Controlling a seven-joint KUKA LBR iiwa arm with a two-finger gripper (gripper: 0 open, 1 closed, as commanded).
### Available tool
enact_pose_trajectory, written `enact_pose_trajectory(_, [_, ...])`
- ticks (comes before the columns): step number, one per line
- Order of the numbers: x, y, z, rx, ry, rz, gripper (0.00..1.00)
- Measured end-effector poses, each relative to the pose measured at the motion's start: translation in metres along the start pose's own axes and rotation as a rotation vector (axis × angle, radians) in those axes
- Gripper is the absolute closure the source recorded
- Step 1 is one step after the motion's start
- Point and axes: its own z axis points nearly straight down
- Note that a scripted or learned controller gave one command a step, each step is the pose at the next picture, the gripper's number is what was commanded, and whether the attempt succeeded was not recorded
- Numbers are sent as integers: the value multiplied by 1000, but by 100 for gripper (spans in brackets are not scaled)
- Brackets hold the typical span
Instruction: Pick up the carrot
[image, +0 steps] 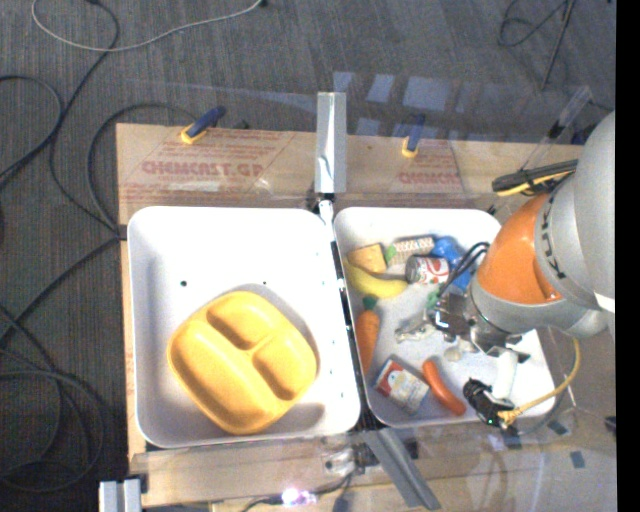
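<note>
The carrot (367, 340) is orange with a green top and lies lengthwise along the left wall of the right bin (528, 372), below a banana (373, 284). My gripper (437, 321) hangs low over the middle of that bin, a short way right of the carrot and apart from it. The grey arm with its orange band (515, 270) comes in from the right and hides the bin's right part. Nothing shows as held.
A soda can (428, 268), a blue item (447, 247) and a small package (411, 245) crowd the right bin's back. A small carton (401, 387) and a red sausage (443, 387) lie at its front. A yellow divided plate (243, 360) sits in the left bin (160, 250).
</note>
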Motion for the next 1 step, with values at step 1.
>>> enact_pose_trajectory(1, [29, -28, -1, -8, 0, 156, 0])
